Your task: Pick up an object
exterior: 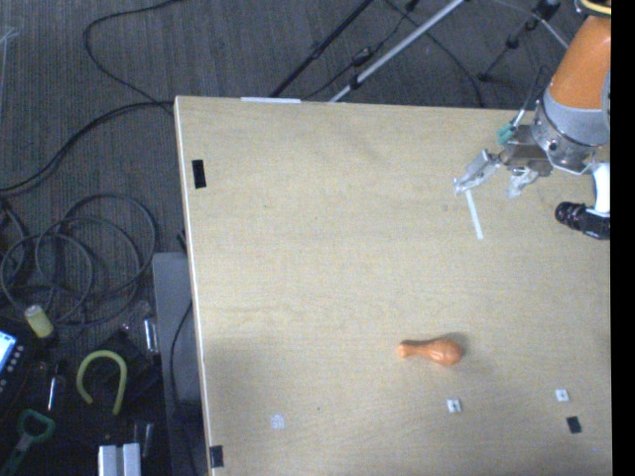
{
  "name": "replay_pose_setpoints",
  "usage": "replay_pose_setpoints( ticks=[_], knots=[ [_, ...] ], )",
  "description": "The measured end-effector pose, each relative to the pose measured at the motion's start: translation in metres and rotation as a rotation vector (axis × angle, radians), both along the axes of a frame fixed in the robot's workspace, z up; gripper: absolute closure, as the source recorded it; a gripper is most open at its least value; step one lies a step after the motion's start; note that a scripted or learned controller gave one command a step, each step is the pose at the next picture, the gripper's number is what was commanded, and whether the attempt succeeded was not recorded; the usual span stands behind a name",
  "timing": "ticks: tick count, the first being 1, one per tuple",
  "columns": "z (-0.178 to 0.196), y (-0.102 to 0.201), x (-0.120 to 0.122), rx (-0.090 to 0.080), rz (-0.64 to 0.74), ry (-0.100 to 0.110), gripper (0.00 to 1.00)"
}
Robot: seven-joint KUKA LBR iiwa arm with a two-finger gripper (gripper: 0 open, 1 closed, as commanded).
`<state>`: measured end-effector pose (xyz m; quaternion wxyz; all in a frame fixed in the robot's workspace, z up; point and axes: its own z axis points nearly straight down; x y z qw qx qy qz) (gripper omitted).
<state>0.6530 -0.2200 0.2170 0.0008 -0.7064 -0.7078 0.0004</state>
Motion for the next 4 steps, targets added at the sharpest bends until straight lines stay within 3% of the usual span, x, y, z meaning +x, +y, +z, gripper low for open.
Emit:
replay_pose_setpoints(
  ticks=[1, 3, 4],
  knots=[
    [-0.090, -0.003, 0.015, -0.005, 0.073, 0.001, 0.00],
    [-0.133, -0.002, 0.016, -0.003, 0.575, -0.001, 0.00],
    [-0.122, -0.001, 0.017, -0.004, 0.576, -0.003, 1.00]
  ],
)
